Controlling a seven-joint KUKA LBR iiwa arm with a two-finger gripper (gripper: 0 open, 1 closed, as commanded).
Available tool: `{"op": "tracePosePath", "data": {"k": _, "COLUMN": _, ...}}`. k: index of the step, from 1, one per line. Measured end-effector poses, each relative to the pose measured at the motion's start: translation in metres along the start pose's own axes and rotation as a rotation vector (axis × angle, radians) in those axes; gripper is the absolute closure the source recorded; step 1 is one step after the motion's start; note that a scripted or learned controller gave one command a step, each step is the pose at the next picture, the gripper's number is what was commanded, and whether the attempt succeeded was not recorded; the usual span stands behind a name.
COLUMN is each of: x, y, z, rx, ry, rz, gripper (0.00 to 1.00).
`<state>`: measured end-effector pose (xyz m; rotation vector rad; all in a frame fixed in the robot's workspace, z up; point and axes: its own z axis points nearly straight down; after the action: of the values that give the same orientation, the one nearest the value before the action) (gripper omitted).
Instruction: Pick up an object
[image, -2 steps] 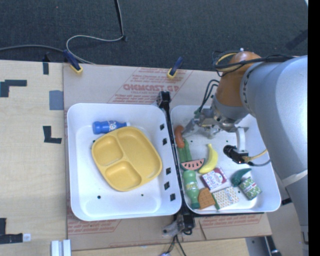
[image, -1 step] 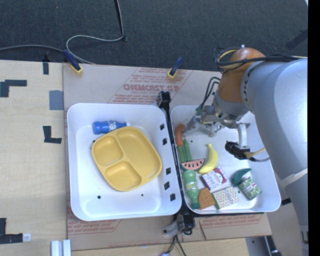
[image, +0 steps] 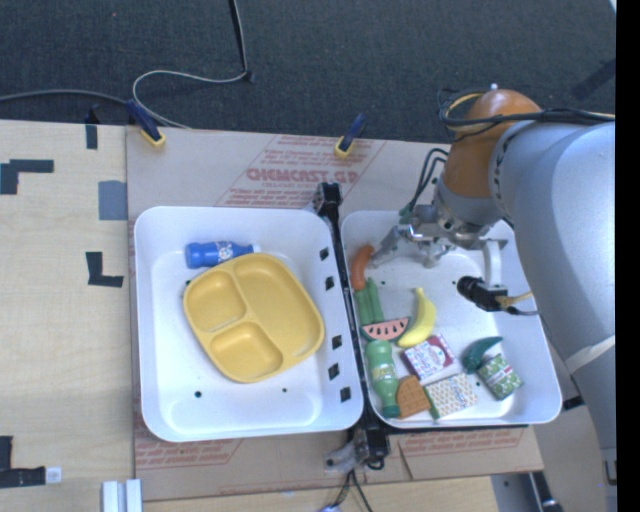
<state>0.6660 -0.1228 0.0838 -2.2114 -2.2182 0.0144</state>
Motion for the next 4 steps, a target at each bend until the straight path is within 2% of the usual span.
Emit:
{"op": "tracePosePath", "data": {"k": 1, "x": 0.000, "y": 0.002, "z": -0.011, "rx": -0.011, "ry": -0.004, "rz": 0.000, "gripper": 1.00}}
{"op": "tracePosePath", "data": {"k": 2, "x": 0.000, "y": 0.002, "z": -0.011, "rx": -0.011, "ry": -0.005, "rz": 0.000, "gripper": 0.00}}
{"op": "tracePosePath", "data": {"k": 3, "x": 0.018, "y": -0.006, "z": -0.001, "rx": -0.011, "ry": -0.006, "rz": 0.004, "gripper": 0.00}}
{"op": "tracePosePath", "data": {"k": 4, "x": 0.019, "y": -0.006, "z": -0.011, "rx": -0.012, "ry": -0.005, "rz": 0.002, "gripper": 1.00}}
